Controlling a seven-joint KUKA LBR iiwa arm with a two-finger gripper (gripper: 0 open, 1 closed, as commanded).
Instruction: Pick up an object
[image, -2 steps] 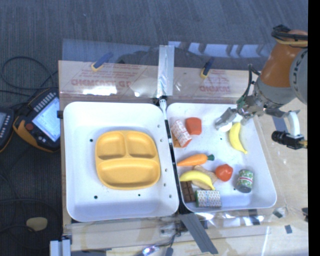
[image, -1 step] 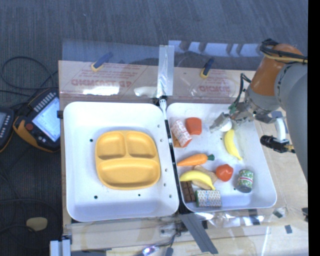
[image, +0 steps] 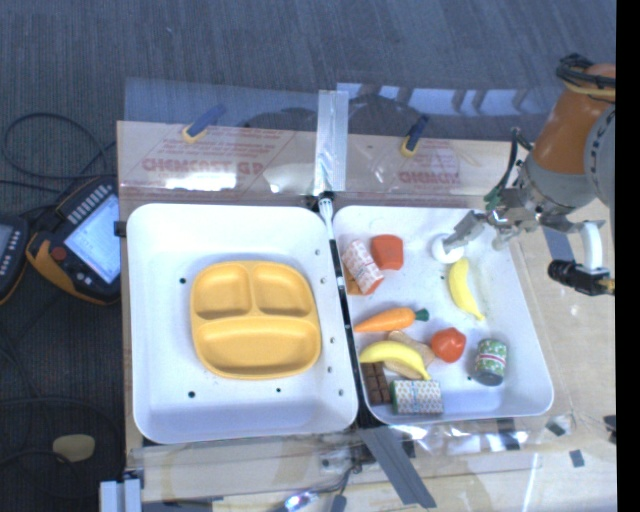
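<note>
Camera view: my gripper (image: 462, 236) hangs over the right bin (image: 535, 345), near its back edge, just above the small banana (image: 462, 287). Can't tell the finger state from this angle; nothing visibly held. Red block (image: 388, 251) and carrot (image: 384, 320) sit toward the bin's left edge, tomato (image: 449, 344) mid-bin, green can (image: 490, 361) near the front right corner. Yellow tray (image: 256, 319) sits mid left bin (image: 150, 330).

Two smooth white plastic bins (image: 150, 400) with a soft sheen. The left one holds a glossy yellow plastic tray (image: 256, 318). In the right one, plastic toy foods: a shiny banana (image: 463, 288), a matt orange carrot (image: 382, 320), a glossy tomato (image: 449, 344). Matt, ribbed grey carpet (image: 300, 40) beyond.
</note>
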